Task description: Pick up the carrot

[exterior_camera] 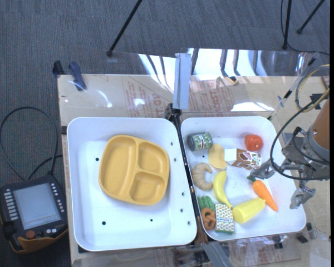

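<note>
Claw [283,184]: spread wide over the right bin [286,222], fingers set either side of the carrot's upper end, nothing gripped. Carrot [265,194]: laid flat at a slant on the bin floor (orange, narrow end toward the near rim), just beside a yellow bottle [248,210]. Yellow divided plate [135,169]: lodged in the left bin [83,221].

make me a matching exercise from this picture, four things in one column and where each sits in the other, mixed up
Things:
1. carrot
2. yellow plate
3. tomato
4. green can

Places:
A. left bin, alone
B. right bin, far right corner area
C. right bin, top left, beside the divider
D. right bin, just below the end effector

Pairs: 1-D, 2-A, 3-B, 4-C
</note>
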Controlling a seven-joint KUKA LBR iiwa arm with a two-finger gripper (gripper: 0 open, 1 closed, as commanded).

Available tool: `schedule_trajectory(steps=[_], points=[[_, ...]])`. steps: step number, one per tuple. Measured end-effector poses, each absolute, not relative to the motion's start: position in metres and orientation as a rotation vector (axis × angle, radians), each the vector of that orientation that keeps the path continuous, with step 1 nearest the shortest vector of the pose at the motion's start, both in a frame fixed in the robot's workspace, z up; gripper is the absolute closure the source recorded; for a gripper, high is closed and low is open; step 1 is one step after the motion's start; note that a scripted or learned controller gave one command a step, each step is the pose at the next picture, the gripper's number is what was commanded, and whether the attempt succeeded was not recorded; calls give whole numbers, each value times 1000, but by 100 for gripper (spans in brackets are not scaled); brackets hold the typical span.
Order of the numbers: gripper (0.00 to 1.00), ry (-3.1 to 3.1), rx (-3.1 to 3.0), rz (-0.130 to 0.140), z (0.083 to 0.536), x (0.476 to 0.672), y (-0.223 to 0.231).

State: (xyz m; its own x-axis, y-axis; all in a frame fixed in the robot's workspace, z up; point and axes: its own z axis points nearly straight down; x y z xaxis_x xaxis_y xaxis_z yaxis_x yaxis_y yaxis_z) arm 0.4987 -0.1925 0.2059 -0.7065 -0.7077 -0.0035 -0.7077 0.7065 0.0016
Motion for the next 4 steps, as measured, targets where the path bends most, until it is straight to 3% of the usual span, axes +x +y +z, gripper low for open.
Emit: schedule_trajectory(steps=[1, 2, 3, 4], points=[[0, 2805, -1420, 13, 85, 496, -192], [100, 2803, -1415, 14, 95, 498, -190], [100, 2741, -1526, 0, 201, 478, -160], [100, 2680, -1635, 8, 194, 522, -195]])
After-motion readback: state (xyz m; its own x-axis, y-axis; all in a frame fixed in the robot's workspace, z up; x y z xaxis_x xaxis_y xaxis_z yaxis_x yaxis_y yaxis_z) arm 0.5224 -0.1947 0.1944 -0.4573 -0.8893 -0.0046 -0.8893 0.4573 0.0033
